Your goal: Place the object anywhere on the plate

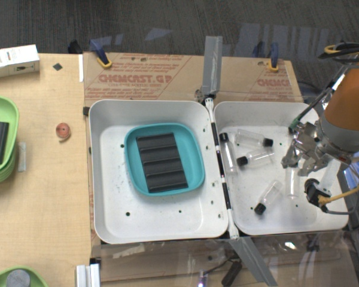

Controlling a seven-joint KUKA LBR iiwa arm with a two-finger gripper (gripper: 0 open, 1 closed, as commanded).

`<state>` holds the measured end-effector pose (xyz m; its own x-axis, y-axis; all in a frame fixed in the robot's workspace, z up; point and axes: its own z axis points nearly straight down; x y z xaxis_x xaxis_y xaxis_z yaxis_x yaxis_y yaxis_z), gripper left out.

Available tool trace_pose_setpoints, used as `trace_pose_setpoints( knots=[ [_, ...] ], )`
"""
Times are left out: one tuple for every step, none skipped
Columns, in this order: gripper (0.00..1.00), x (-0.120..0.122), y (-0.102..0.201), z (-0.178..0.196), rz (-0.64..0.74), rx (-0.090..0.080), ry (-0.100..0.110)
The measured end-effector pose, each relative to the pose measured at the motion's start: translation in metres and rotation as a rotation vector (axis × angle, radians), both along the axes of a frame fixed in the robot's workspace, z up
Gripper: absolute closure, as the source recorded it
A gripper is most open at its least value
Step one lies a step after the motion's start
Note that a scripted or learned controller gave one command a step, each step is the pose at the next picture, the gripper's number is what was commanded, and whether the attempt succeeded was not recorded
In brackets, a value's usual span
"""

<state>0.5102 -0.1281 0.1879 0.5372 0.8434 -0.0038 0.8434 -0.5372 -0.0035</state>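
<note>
Taking the teal plate (165,159) as the landmark: far to its left, at the bench's edge, sits a green tray (3,137) holding a dark block, with a small reddish disc (62,130) on the wood between tray and plate. The plate itself lies in the left white bin (107,208), roughly central, and carries four dark ribbed bars side by side across its middle.

Right of the plate, past the hinge-like divider, is the right white bin (275,220). Clear plastic vials with black caps lie scattered there: one thin tube (227,154) just beside the divider, nearest the plate; one vial (255,139) farther right and toward the back; one (255,158) just in front of that; and one (267,197) tilted toward the near side.

Farthest right of the plate, the gripper (300,160) hangs over the right bin's far side, under the orange band. Whether its fingers are open or closed, I cannot tell; cables and metal parts crowd them. A clear tube (294,183) lies just below it, but contact is unclear.
</note>
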Motion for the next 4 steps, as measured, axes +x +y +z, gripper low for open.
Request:
trace_pose_setpoints(
  knots=[
    [0.00,0.000,0.000,0.000,0.000,0.000,0.000],
    [0.00,0.040,-0.074,-0.015,0.068,0.001,-0.001],
    [0.00,0.061,-0.086,0.129,-0.022,-0.001,-0.001],
    [0.00,0.094,-0.085,0.224,-0.068,-0.001,-0.001]
  ],
)
